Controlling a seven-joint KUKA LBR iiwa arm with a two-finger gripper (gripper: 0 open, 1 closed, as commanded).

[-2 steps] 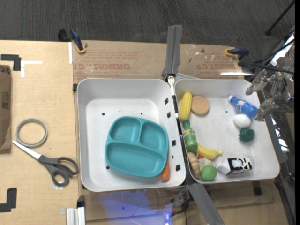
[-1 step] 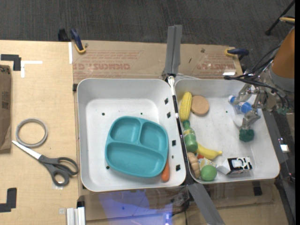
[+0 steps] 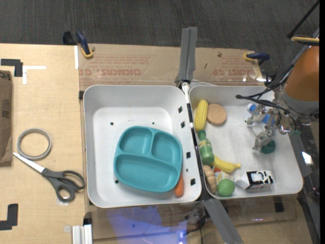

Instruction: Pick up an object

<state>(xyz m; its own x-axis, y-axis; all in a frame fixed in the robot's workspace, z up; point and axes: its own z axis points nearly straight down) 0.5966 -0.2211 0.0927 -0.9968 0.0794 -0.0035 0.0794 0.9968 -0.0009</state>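
Nearest me in the right bin (image 3: 284,184) I see a green ball (image 3: 226,187) and a black-and-white box (image 3: 260,179) along the six o'clock wall. Further in, the gripper (image 3: 264,142) sits at three o'clock, touching a dark green object (image 3: 268,147); whether it is spread or closed I cannot tell. Farthest, at eleven o'clock, corn (image 3: 201,114) lies beside a tan disc (image 3: 217,114).

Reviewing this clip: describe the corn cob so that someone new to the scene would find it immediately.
Start at the right-hand white bin and go to its far left corner, beside the divider. The corn cob lies there lengthwise, next to a round tan disc. It is the bumpy yellow piece; the banana nearer the front is smooth and curved.
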